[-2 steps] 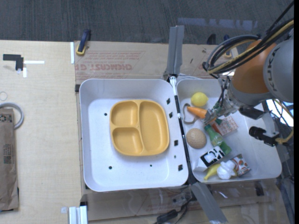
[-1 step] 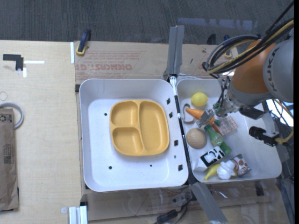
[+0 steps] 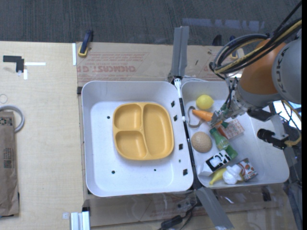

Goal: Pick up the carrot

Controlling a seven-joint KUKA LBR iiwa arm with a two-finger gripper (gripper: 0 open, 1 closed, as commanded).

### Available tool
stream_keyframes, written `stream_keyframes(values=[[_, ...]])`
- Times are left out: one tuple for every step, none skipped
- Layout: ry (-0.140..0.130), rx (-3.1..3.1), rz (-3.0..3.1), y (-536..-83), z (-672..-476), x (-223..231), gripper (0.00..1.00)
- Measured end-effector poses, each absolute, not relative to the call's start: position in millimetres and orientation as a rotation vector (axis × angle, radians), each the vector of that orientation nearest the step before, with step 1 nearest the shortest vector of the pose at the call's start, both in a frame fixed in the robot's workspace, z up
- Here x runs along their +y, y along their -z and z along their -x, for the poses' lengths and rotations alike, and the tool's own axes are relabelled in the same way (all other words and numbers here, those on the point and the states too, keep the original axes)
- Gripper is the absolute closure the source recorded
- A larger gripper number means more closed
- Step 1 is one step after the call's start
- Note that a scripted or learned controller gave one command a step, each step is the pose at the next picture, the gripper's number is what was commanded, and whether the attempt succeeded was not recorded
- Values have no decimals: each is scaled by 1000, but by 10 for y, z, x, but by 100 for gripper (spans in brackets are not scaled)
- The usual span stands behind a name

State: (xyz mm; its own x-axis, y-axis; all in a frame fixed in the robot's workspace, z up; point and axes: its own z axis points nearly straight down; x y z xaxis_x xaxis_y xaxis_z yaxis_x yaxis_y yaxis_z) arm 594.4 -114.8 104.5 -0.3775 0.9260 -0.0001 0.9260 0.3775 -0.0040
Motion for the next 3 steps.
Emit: stream_keyframes(values=[[-6, -2606, 1750, -1046, -5944, -1145, 0], [-7, -2601, 1757, -1117, -5946, -1166, 100], [-8, -2601, 1757, -1117, -5947, -1164, 0]])
